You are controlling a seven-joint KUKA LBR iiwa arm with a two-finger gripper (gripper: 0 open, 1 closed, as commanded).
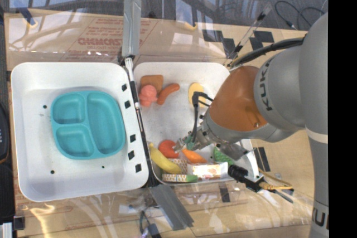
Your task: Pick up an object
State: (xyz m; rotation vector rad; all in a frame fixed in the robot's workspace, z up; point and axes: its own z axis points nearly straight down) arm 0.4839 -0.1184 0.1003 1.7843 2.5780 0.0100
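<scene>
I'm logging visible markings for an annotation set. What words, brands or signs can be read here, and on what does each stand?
"KUKA": on the grey arm, in dark letters, partly cut by the curve of the casing.
"CHEMCAST": red print on the brown sheet behind the bins; the lines around it are too blurred to read.
Printed packet in the right bin: too small to read.

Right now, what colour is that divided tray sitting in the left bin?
Turquoise. The divided tray shows best in the camera view, lying in the left white bin.
</scene>
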